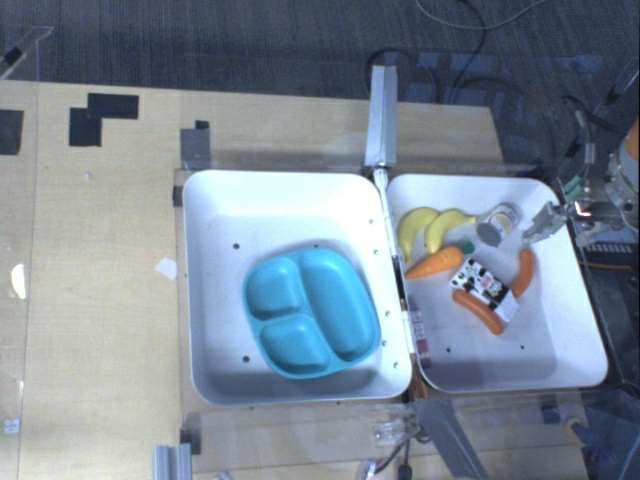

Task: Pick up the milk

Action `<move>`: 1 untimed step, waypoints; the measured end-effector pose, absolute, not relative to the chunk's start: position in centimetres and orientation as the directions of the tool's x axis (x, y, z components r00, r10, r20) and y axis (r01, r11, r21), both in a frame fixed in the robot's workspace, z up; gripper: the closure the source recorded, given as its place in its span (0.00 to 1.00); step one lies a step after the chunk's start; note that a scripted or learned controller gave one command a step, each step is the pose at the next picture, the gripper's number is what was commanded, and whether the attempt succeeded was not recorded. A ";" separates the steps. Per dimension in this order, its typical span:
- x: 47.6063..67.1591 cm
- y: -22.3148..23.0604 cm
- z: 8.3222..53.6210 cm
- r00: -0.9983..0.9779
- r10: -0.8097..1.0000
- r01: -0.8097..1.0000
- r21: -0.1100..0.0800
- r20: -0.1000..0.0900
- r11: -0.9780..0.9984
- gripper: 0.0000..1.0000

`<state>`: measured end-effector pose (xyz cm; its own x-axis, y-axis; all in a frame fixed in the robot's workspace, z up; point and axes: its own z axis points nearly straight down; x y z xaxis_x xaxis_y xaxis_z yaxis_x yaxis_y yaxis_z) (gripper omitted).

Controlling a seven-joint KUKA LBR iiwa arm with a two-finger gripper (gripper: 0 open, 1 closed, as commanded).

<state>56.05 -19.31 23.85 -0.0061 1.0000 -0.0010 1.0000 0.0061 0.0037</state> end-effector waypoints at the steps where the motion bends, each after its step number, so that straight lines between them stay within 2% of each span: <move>1: 53.8 -15.7 13.4 0.211 0.978 0.978 0.003 0.000 -0.211 0.00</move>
<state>53.77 -15.68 13.44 0.2106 0.9776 0.0003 0.9776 -0.2106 0.0034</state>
